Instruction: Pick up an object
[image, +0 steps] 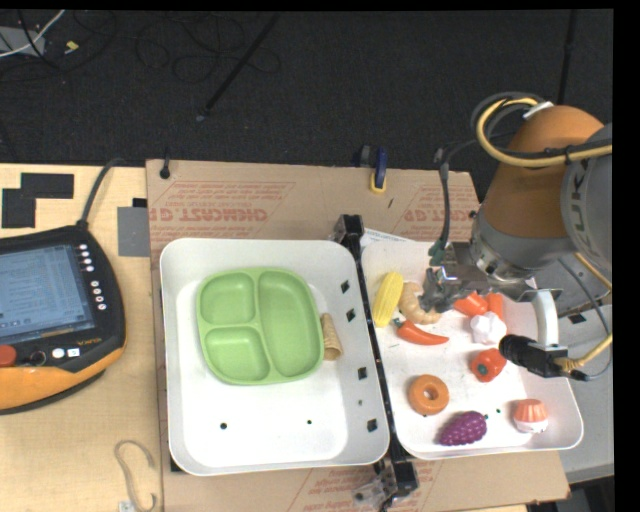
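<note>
Bench: two bins (190, 420); one green tray (258, 325); one donut (429, 394).

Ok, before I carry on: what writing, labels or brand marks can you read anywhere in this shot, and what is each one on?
"UK": white letters on the grey arm housing at the right edge, cut off by the frame.
Red print on the cardboard sheet behind the bins: upside down and blurred, not readable.
Red print on the cardboard's front edge: too small to read.
Screen of the teach pendant: lines of text, too small to read.
</note>
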